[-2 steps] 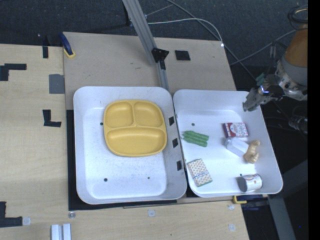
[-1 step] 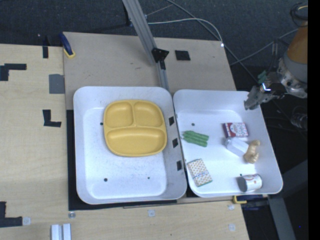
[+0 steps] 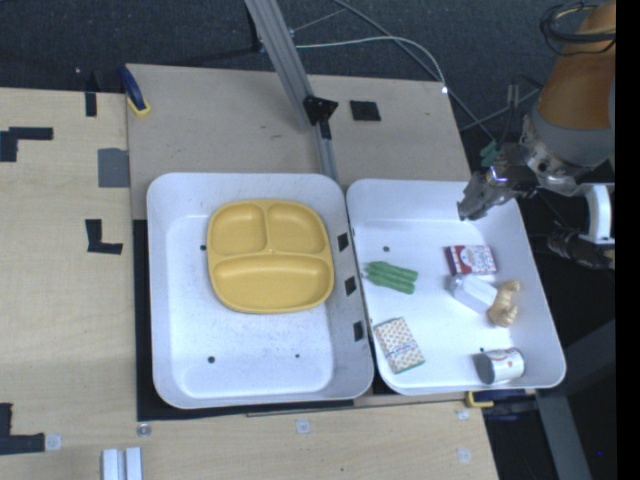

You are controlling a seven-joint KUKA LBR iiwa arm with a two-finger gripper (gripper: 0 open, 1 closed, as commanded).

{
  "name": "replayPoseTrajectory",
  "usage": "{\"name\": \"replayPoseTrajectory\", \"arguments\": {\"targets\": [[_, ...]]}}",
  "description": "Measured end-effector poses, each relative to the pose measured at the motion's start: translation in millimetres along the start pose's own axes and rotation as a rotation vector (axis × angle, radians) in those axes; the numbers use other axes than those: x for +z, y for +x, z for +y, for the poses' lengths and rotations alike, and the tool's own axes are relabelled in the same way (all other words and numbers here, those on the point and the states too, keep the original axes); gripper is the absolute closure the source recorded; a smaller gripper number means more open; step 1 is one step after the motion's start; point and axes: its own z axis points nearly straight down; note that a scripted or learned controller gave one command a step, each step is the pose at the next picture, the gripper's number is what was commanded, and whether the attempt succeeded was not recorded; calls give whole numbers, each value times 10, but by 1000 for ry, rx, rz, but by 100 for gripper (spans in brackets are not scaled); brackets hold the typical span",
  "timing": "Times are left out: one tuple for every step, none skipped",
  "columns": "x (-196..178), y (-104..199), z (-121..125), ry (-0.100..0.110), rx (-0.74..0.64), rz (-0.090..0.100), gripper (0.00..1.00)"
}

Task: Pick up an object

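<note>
My gripper (image 3: pixel 476 202) hangs over the far right corner of the right bin (image 3: pixel 430 203), above and apart from the objects. The right bin holds a green pod-like item (image 3: pixel 391 276), a red and white box (image 3: pixel 470 259), a white tube (image 3: pixel 473 292), a tan lump (image 3: pixel 504 303), a patterned packet (image 3: pixel 398 343) and a silver can (image 3: pixel 499 365) lying near the front right corner. The red box lies closest to the gripper, just in front of it. Nothing shows between the gripper's tips.
The left bin (image 3: pixel 180 268) holds a yellow divided plate (image 3: pixel 270 254). A metal pole (image 3: pixel 285 48) slants down to the gap between the bins at the back. Cables cross the dark floor behind the bench.
</note>
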Motion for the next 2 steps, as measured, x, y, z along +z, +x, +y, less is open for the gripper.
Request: {"name": "replayPoseTrajectory", "arguments": {"targets": [[160, 579, 66, 1, -1, -1, 100], [136, 1131, 39, 1, -1, 0, 100]]}}
